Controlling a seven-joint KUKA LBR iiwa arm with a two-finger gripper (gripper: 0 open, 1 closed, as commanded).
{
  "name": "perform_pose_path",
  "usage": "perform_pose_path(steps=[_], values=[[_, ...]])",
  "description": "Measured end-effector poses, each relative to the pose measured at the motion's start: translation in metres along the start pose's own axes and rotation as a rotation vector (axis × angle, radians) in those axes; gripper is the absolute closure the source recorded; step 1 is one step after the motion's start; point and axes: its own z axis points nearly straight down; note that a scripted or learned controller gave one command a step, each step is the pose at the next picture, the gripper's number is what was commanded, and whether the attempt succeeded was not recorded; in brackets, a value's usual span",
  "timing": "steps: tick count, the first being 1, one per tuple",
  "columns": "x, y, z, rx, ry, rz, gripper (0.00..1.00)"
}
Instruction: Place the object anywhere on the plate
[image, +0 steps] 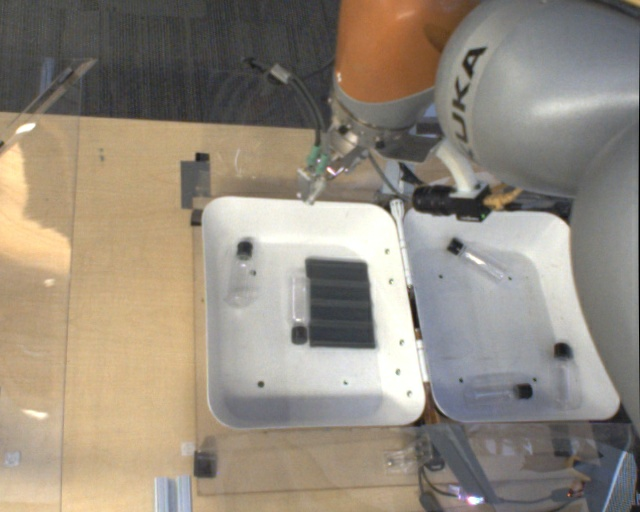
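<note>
The arm (545, 90) is a stout, smooth body of pale silver-grey shells with rounded, glossy surfaces that catch soft highlights. Dark block capitals, "UKA" readable, run along the casing near its upper part. A broad orange band (385, 45) wraps the section above the wrist, also rounded and shiny. Under the band sits a narrower grey collar, and below that a cluster of small metal parts with a bit of green (318, 160) on them. Thin dark cables (295, 85) loop out from the wrist on the left. A black fitting with an orange-yellow tip (455, 200) lies against the grey shell lower down.
</note>
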Motion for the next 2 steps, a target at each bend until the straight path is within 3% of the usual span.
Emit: perform_pose_path(steps=[1, 2], values=[[0.034, 0.037, 0.038, 0.001, 0.003, -0.459, 1.0], [0.037, 0.059, 0.168, 0.006, 0.004, 0.146, 1.0]])
